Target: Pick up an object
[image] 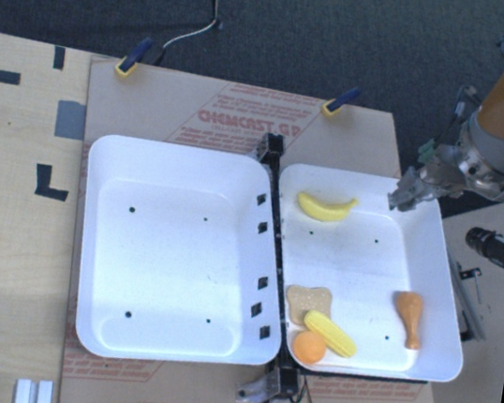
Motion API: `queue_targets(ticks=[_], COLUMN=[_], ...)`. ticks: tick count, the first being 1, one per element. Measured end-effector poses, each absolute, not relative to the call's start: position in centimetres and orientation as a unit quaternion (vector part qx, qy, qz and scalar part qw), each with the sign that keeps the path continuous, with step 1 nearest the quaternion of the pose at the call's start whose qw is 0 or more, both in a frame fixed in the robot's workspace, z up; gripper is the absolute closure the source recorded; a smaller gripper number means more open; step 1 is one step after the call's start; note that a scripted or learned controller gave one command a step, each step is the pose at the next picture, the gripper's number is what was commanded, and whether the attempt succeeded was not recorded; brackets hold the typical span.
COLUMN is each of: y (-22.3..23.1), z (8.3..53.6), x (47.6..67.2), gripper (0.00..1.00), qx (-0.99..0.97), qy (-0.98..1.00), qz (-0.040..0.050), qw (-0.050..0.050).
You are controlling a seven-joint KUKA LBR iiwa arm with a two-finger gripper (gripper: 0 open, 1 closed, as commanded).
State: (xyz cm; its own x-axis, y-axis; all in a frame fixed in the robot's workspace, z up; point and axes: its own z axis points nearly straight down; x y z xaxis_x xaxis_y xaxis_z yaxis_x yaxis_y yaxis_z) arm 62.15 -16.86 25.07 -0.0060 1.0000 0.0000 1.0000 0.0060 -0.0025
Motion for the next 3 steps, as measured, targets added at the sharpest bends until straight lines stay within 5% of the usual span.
queue_targets(ticks=[3], y=[-16.7], z=[27.9], x=[62.2], gripper=[1.0], qx=[-0.704], qy=[-0.71], qz=[0.0007], qw=[0.001])
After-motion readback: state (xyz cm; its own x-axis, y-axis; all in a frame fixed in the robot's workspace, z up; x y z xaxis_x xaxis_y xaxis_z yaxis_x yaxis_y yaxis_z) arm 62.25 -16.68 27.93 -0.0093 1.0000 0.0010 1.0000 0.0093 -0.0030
